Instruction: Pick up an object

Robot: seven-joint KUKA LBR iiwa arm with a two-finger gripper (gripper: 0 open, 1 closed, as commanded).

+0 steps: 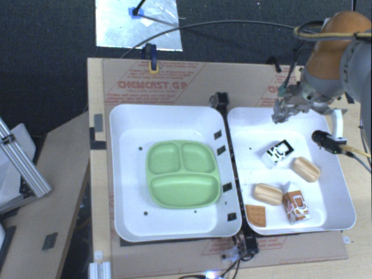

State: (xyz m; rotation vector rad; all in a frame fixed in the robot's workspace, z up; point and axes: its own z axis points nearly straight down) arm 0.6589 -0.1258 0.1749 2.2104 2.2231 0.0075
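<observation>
Beside end effector point(281, 114), black-and-white carton point(279, 152), bun point(306, 168)

A light-brown counter point(70, 156) is carrying two shallow white bins side by side on a printed cardboard sheet point(168, 80). The left bin point(125, 132) is holding a green divided plate point(183, 173) lying flat near its centre. Black clips point(224, 151) are sitting along the seam between the bins. A shiny silver sheet point(136, 16) is lying on dark carpet beyond the counter.
</observation>
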